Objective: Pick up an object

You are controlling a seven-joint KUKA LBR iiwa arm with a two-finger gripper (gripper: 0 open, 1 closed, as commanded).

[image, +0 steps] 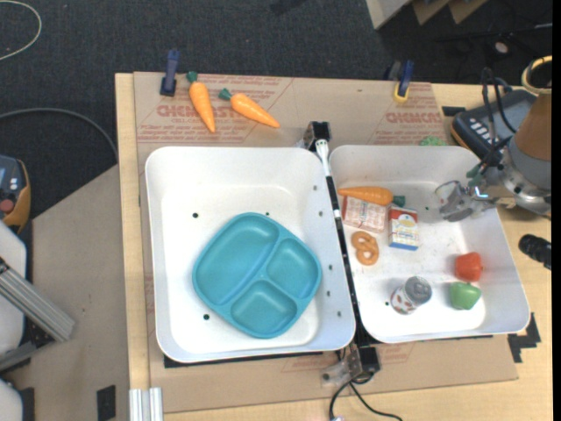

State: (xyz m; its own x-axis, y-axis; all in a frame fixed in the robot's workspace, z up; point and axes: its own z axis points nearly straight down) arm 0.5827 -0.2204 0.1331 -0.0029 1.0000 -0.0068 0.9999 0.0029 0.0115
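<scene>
Camera view puts you above both bins, so start at the near edge and work back. Nearest you in the right bin (508,314) sit a small tin can (410,294) lying on its side and a green pepper (465,296), with a red tomato (469,266) just behind the pepper. Further in, toward the divider, you find a pretzel (365,248), a red-and-white packet (363,213), a small carton (403,231) and an orange carrot (366,195) lying with its long axis across the bin. The left bin (175,191) carries a blue divided plate (256,274). Beyond the bins, two more carrots (228,108) lie on the cardboard.

The gripper (456,202) hangs low at the far right part of the right bin, with the arm (530,147) reaching in behind it. No single target is marked, so take my pick as a judgement: the small carton lies closest, to the view's left of the gripper and slightly nearer you; the tomato sits toward you from the gripper, a little further off. The carrot is further left, and its long axis would need the fingers set across it.

You can see nothing between the fingers, so the gripper carries nothing. How wide they stand I cannot tell; the metal parts blur against the white floor. Whether it touches the bin floor is also unclear.
</scene>
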